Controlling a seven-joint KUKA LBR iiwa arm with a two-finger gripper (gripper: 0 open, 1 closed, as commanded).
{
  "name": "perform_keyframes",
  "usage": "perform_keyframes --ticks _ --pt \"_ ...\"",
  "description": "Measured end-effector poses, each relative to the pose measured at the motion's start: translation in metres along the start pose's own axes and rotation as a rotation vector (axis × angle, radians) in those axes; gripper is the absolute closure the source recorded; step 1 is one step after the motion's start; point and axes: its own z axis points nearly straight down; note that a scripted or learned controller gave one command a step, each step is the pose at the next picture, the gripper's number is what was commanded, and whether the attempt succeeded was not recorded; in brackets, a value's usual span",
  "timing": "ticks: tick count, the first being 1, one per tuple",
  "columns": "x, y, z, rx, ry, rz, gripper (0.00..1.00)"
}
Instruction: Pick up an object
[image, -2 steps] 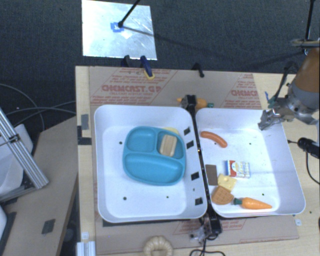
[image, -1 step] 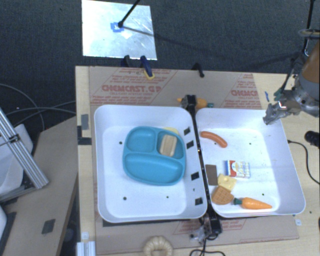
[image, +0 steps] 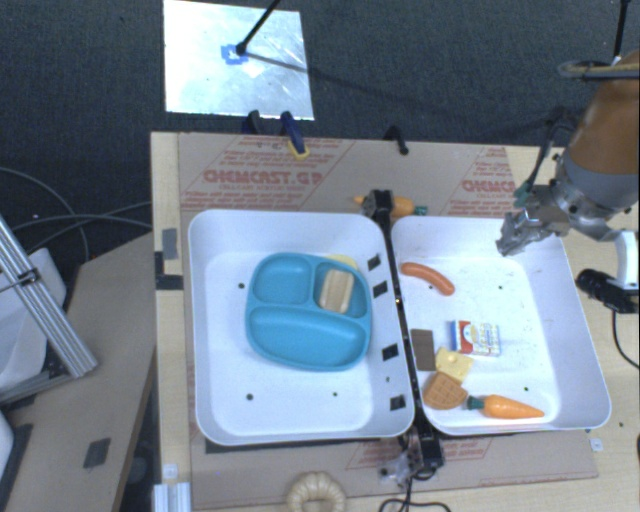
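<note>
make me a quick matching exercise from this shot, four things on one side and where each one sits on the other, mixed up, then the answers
Things:
1. bread slice
2. sausage
3. carrot
4. gripper

Places:
A. near the front edge of the right bin
B. over the right bin's far right corner
C. in a compartment of the blue tray, left bin
D. far left part of the right bin, near the divider

Pairs: 1-C, 2-D, 3-A, 4-B
</note>
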Motion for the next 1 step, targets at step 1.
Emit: perform_keyframes --ticks 1 --pt "0.0470 -0.0165 0.0120 0.003 0.000 0.001 1.00"
